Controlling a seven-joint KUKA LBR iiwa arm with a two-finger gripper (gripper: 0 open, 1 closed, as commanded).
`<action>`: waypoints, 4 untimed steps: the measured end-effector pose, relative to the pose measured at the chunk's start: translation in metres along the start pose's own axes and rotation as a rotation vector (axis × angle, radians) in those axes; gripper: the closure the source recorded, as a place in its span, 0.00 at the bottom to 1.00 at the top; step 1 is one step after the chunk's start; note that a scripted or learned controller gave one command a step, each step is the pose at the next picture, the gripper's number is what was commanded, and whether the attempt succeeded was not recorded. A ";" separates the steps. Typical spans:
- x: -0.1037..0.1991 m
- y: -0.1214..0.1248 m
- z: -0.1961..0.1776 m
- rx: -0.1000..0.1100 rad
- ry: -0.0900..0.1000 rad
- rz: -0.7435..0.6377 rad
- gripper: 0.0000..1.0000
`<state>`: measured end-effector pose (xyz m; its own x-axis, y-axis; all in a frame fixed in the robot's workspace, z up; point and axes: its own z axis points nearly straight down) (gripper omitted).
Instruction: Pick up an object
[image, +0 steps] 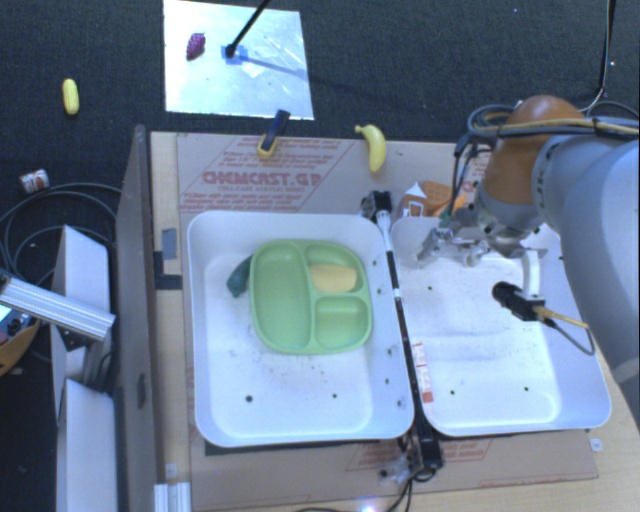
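We cannot tell how far open our end effector (450, 245) is. The yellow lump (333, 277) in the green divided plastic plate (300, 315) sits well apart from it, so closing here likely grabs nothing.

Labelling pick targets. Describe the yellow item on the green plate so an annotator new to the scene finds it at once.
Start at the left white bin, which holds a green divided plate. The pale yellow item lies in the plate's upper-right compartment as the camera sees it. Unlike the curved banana on the cardboard beyond the bins, it is blunt-ended and sits inside the plate.
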<state>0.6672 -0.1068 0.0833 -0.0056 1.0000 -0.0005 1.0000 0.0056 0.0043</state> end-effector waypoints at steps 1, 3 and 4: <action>0.006 -0.007 -0.001 0.003 0.000 0.000 0.00; 0.017 0.002 -0.002 0.001 0.000 -0.001 0.00; 0.012 0.002 -0.002 0.001 0.000 0.004 0.00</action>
<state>0.6692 -0.0950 0.0852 -0.0015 1.0000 -0.0007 1.0000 0.0015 0.0031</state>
